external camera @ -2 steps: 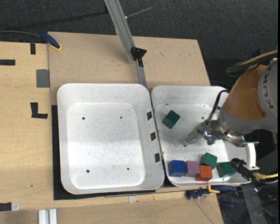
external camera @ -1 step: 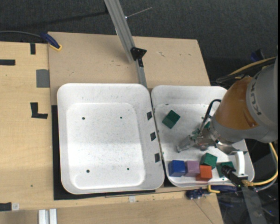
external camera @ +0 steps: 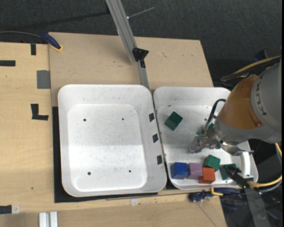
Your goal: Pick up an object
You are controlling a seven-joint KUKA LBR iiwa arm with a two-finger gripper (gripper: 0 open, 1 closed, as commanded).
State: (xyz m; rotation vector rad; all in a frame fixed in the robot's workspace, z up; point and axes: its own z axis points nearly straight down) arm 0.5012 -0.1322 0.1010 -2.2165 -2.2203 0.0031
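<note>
The right bin (external camera: pixel 189 96) holds several small blocks. A dark green block (external camera: pixel 173 120) lies alone near its middle. Along the near edge sit a blue block (external camera: pixel 180 170), a lilac block (external camera: pixel 196 169), an orange block (external camera: pixel 208 174) and a green block (external camera: pixel 211 162). Another green piece (external camera: pixel 228 169) lies by the bin's right corner. My gripper (external camera: pixel 199 144) hangs low over the bin floor, right of the dark green block and just behind the green block. Nothing shows between its fingers.
The left bin (external camera: pixel 106 138) lies beside the right one, with black clips on the shared wall. A slanted metal pole (external camera: pixel 125 30) crosses the bench behind the bins. The arm's orange band (external camera: pixel 239 110) covers the right bin's far right side.
</note>
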